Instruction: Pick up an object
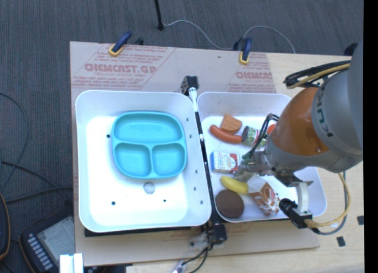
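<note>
The right bin holds several toy foods: a red sausage, an orange toast slice, a green can, a white and red carton, a yellow banana, a brown round patty and a printed packet. My gripper hangs low over the middle of this bin, just right of the carton and above the banana. The orange wrist band and grey arm hide the bin's right half. Nothing shows between the fingers.
The left bin carries a blue three-part plate and a small grey disc. A black divider bar runs between the bins. Two clamps grip the board's far edge. Cables trail near the front right.
</note>
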Tool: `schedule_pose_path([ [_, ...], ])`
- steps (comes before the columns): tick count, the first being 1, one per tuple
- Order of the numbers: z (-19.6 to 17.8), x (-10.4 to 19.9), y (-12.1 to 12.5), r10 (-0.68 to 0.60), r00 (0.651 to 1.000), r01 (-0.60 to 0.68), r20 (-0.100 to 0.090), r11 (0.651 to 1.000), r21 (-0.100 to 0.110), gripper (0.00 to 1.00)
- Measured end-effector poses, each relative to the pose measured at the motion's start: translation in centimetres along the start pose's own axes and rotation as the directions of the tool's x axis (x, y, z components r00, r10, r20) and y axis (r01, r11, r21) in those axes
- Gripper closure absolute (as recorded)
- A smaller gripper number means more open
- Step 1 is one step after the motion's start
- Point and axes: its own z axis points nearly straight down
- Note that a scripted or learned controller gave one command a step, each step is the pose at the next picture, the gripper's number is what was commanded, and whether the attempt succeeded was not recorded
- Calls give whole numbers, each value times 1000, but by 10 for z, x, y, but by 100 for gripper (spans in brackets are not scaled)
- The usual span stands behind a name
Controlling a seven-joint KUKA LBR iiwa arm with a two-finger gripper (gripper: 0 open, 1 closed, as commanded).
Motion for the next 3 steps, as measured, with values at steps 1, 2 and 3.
schedule_pose_path([
  [1,0,0,0,0,1000,0,0,1000,1,0],
  [2,12,3,-7,7,1000,-7,0,1000,17,0],
  [3,1,3,-6,8,1000,-8,-1,1000,17,100],
])
